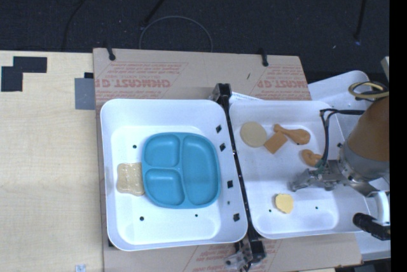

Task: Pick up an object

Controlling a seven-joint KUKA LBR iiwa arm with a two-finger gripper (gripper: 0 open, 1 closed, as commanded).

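Grey arm (372, 137) reaches from right, gripper (304, 183) low in right bin (318, 226); grip state unclear.

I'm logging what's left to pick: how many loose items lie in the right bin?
4: a tan disc at upper left, an orange drumstick-like piece beside it, a small orange piece near the gripper, a yellow piece in front. The arm may hide more.

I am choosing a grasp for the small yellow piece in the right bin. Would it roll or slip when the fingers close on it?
The yellow piece lies flat and low, so it probably will not roll. Its thin profile may let it slide on the smooth right bin. It looks small, likely light.
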